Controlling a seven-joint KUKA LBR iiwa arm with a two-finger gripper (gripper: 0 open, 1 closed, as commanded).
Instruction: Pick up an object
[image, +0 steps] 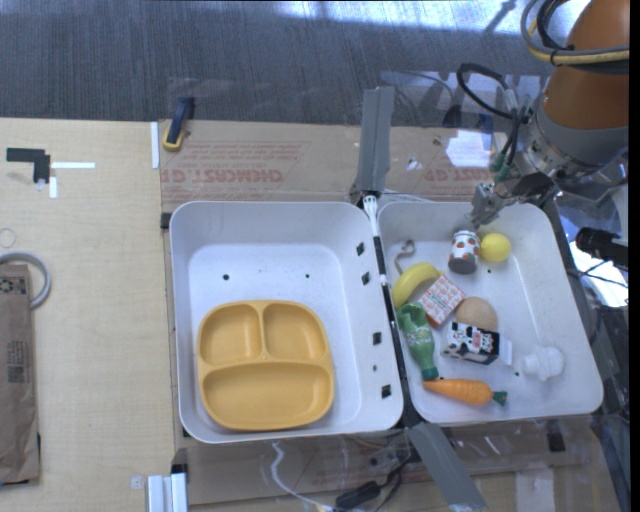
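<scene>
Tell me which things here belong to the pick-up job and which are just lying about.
Job: gripper; right bin with lemon, banana, carrot, green bottle, small jar, milk carton.

Lying about: yellow plate in left bin, brown bag, cardboard.

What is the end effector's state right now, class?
End effector: above the right bin's far edge, near the lemon; open or closed cannot be told, and nothing shows in its grasp.
</scene>
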